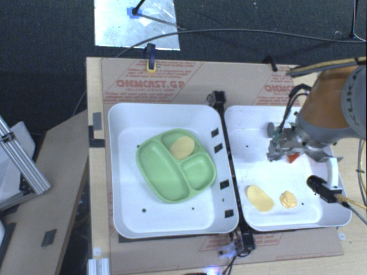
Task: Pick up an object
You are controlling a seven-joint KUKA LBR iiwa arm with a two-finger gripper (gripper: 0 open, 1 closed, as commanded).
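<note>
My gripper (278,152) hangs low over the middle of the right bin (252,130), with the grey and orange arm reaching in from the right. A small red object (293,158) lies just to the right of the gripper, partly hidden by the wrist; whether they touch is unclear. Nearer the bin's front edge lie a flat yellow piece (260,199) and a smaller yellow lump (288,199), both apart from the gripper.
The left bin (129,211) holds a green divided plate (166,176) with a pale yellow piece (183,147) in its upper compartment. Black clips line the divider (225,159) between the bins. A grey metal rail (20,159) stands at the far left.
</note>
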